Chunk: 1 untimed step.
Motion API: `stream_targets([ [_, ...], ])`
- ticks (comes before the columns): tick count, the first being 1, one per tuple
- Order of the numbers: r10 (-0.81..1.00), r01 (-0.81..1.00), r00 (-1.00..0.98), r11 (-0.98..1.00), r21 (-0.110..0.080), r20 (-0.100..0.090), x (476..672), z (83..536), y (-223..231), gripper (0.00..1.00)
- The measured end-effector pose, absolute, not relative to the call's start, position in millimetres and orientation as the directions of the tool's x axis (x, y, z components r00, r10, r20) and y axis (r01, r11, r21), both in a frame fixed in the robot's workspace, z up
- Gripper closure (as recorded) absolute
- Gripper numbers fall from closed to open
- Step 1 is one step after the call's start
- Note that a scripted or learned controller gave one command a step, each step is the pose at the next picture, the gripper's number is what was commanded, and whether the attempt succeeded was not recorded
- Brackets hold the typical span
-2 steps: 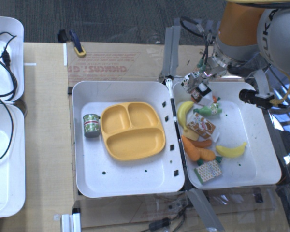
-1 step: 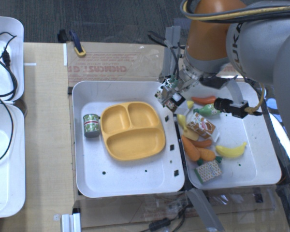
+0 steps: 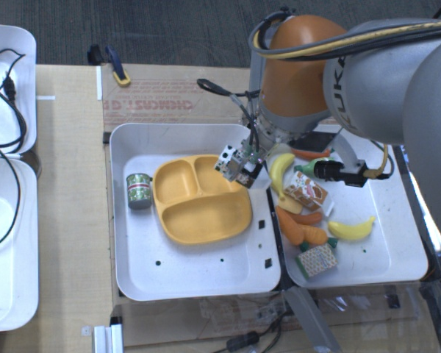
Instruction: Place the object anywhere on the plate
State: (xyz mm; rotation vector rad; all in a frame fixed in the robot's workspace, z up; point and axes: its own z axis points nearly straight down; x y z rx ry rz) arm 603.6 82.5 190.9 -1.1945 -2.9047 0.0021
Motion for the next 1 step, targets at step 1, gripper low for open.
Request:
stream_targets([
  [1,0.704,0.704,-0.71,0.71,-0.001,0.0,603.8,191.2,81.9,0.0],
])
